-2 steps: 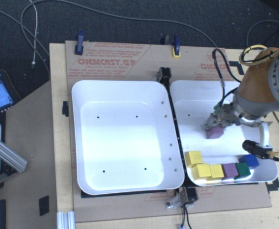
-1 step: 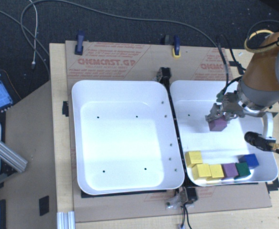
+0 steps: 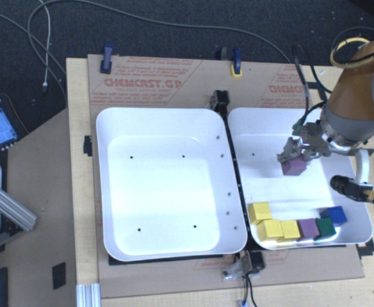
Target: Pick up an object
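Observation:
A purple block (image 3: 294, 165) hangs above the floor of the right bin (image 3: 264, 171), held between the fingers of my gripper (image 3: 294, 157), which is shut on it. The arm comes in from the right, its orange band just above the wrist. Along the right bin's front edge lie two yellow blocks (image 3: 259, 212) (image 3: 270, 228), a third yellow block (image 3: 290, 229), a purple block (image 3: 308, 228), a green block (image 3: 325, 226) and a blue block (image 3: 336, 215).
The left bin (image 3: 164, 184) stands beside the right one, their rims touching at the middle. A black clamp (image 3: 220, 99) sits at the back between the bins. Cables run along the arm's side at the right.

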You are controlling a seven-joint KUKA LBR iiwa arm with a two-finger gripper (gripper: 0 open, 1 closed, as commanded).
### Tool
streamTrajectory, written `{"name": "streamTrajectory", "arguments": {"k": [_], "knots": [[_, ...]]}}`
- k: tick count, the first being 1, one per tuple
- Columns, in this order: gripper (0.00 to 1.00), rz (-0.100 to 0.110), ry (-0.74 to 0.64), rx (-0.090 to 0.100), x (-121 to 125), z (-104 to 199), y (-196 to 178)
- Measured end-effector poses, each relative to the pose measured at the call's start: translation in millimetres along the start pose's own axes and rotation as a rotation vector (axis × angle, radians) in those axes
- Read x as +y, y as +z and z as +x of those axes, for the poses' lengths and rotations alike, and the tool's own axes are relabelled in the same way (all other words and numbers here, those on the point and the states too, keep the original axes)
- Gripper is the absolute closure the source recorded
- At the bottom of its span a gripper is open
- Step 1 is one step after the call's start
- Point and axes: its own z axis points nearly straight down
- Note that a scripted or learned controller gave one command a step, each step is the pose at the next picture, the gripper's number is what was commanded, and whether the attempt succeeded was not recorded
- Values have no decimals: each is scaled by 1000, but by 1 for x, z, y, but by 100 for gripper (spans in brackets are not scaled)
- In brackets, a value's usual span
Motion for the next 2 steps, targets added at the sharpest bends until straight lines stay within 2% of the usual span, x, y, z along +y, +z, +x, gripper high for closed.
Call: {"name": "streamTrajectory", "arguments": {"k": [1,2], "knots": [[100,-7,-79,0,52,48,-86],[100,-5,-114,1,83,83,-144]]}}
